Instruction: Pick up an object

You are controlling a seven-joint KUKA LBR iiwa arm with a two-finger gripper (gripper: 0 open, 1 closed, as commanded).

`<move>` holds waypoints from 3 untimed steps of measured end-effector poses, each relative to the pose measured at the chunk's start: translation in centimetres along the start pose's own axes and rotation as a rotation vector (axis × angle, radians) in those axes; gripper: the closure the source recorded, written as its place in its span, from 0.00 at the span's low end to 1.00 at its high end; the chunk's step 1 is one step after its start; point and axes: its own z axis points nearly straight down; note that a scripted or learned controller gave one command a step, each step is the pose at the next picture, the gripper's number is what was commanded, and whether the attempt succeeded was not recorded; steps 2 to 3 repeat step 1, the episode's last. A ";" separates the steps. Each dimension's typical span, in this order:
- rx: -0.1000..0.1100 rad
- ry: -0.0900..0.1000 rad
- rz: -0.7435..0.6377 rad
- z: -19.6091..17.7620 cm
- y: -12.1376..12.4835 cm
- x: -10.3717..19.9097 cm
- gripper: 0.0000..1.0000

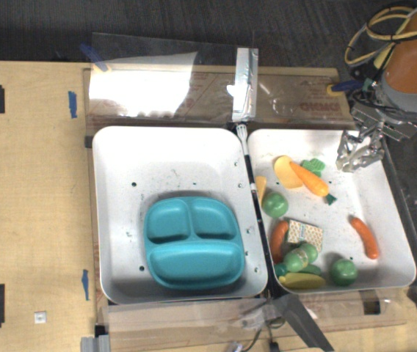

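Toy vegetables crowd the near end of the right bin [403,251], while the gripper [358,155] hovers with fingers spread and nothing between them near its far right corner, so the pick remains undone; the nearest candidate, an orange carrot [310,179], lies just left, long axis diagonal, tip pointing far-left.

Toy carrot [310,180], orange, lying slanted beside a yellow piece [287,171]; orange sausage [364,237] and green balls [274,204] apart, all in right bin [403,251].
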 end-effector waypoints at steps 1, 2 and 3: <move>0.011 -0.003 0.000 -0.6 -0.3 0.0 0.00; 0.011 -0.003 0.000 -0.6 -0.3 0.0 0.00; 0.011 -0.003 0.000 -0.6 -0.3 0.0 0.00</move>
